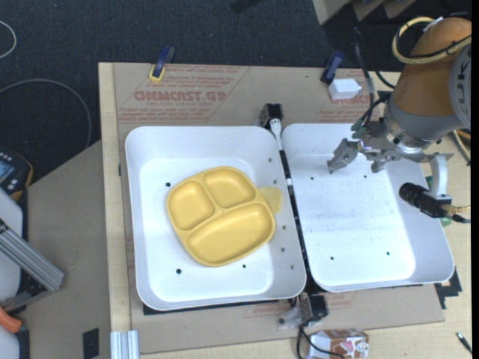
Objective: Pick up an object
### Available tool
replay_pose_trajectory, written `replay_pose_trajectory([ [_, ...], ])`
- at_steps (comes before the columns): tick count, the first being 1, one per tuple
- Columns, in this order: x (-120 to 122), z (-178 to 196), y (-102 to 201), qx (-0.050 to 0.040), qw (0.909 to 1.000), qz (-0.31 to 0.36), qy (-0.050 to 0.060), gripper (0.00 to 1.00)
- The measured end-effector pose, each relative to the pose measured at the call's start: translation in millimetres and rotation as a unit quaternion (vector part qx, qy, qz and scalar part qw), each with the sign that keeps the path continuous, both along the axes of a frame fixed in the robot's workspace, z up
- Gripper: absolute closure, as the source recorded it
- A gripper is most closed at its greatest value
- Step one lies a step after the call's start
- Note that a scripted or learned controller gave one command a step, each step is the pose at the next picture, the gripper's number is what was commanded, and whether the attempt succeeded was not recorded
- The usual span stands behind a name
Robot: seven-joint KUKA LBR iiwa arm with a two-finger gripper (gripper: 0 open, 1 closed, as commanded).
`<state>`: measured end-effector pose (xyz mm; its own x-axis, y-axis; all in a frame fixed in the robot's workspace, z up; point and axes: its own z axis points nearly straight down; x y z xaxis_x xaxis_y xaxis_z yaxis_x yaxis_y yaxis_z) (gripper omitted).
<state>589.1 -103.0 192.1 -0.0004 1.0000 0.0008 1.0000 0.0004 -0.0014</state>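
Observation:
A yellow three-compartment plate [219, 215] lies upright in the left bin [150, 155], with a small yellow piece [271, 198] peeking out at its right edge. My gripper [361, 158] hovers over the back of the right bin [359, 230], far from the plate. Its two fingers [341, 157] are spread apart and nothing is between them.
The arm's orange band [430, 58] and grey wrist come in from the upper right. A black clamp [271, 116] sits at the back between the bins. A white block [344, 89] and a blue clip [160, 63] rest on the cardboard behind them. Cables lie at the front.

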Motion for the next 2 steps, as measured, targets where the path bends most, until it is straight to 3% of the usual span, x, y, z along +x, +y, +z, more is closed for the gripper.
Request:
replay_pose_trajectory([
  [1,-27.4,123.0,53.4,0.0002,1.0000,0.003,-0.008,0.00],
  [2,-86.9,195.7,140.9,0.0019,1.0000,0.006,-0.005,0.00],
])
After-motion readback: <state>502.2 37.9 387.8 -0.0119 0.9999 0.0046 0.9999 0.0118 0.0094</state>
